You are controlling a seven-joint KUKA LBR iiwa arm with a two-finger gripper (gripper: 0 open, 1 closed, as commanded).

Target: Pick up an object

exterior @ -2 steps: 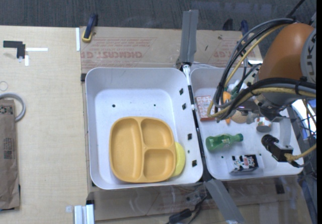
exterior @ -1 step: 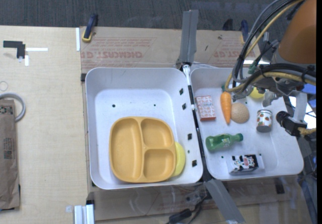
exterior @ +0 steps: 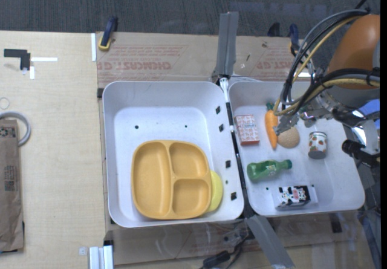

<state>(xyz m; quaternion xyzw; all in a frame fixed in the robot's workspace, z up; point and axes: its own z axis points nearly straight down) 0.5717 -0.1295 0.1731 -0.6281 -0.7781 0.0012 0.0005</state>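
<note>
While you watch from above, note first the two white bins set side by side on the bench: the left bin (exterior: pixel 121 141) and the right bin (exterior: pixel 338 195), so that things can be lifted out of one and dropped into the other. You have one grey arm (exterior: pixel 354 50) with its orange band reaching in over the right bin's far right corner, cables looping above it. One yellow divided plate (exterior: pixel 172 180), with three compartments, lies in the left bin toward the near edge, and one smaller yellow piece (exterior: pixel 216 192) peeks from under its right side.

You can count six candidates in the right bin, spread apart, probably so each can be gripped alone: one green bottle (exterior: pixel 268 169) lying on its side near the middle, one black-and-white carton (exterior: pixel 294 196) by the near edge, one red-and-white box (exterior: pixel 247 129) by the left wall, one carrot (exterior: pixel 271 130), one tan rounded object (exterior: pixel 289 138) touching the carrot's right side, and one small printed can (exterior: pixel 317 144) upright toward the right.

You will find the gripper (exterior: pixel 283 124) low over the carrot and tan object, tilted down from the right. Its fingers are too muddled against the carrot to judge; you cannot tell whether they are apart or together. Those two look like the likely target, though neither is visibly held.
</note>
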